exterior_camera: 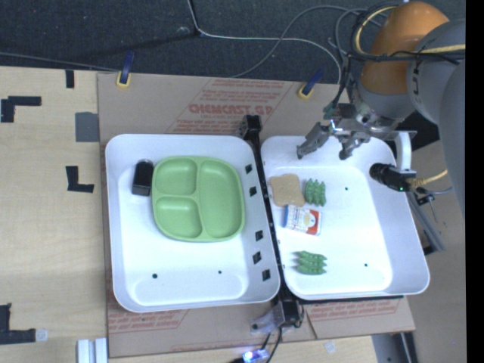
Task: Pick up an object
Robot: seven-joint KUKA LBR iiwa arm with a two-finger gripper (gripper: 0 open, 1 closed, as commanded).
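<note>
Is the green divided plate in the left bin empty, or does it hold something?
Empty. All three compartments of the green plate show only bare green surface. The small black object lies beside it on the bin floor, at its left edge.

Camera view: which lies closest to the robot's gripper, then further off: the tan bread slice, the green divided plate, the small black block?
From the gripper:
1. Tan bread slice, right bin, nearest.
2. Green divided plate, left bin.
3. Small black block, left bin's left side, farthest.

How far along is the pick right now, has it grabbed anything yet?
Nothing looks picked yet. The gripper hangs over the right bin's far edge with its jaws spread and nothing between them. The tan slice, two green pieces and small packet lie in the bin. Descent, grasp and lift remain.
</note>
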